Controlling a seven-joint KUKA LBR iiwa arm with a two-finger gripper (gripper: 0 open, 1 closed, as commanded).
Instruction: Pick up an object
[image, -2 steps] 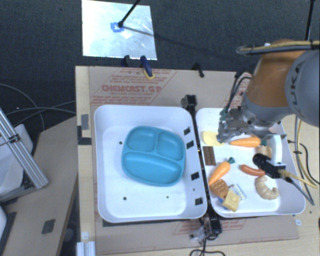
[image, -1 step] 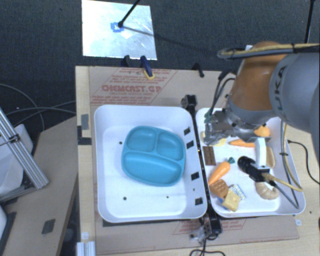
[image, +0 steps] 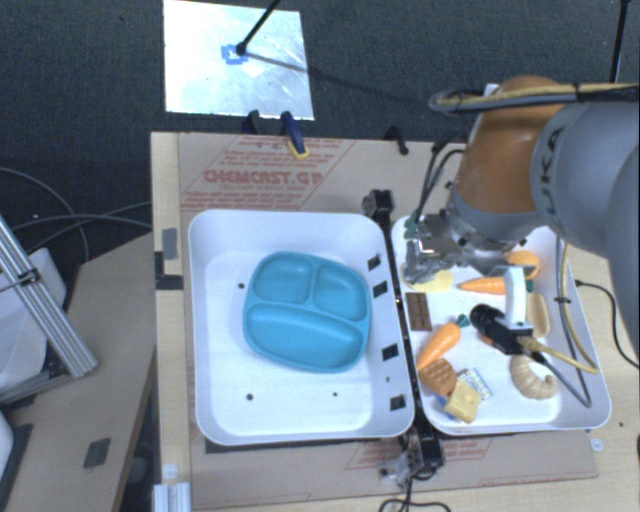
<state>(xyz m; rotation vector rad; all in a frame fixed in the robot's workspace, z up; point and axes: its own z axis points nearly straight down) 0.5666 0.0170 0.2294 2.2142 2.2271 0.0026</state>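
Left of the two-finger gripper (image: 419, 266), beyond the bins' adjoining walls, a blue compartmented plastic plate (image: 306, 310) lies in the left white bin (image: 215, 300). Whether the gripper is open or closed cannot be told; nothing is seen held. Judged step: approach. Just below it lie a flat brown bar (image: 418, 312) and an orange toy carrot (image: 439, 343), the likeliest targets. The descent should keep clear of the wall. Rightward, toys crowd closer.

Single fixed camera above the bench (image: 165, 180), looking down at a slant (moderately near) on left bin (image: 215, 330) and right bin (image: 510, 412); arm (image: 590, 160) enters from frame right.
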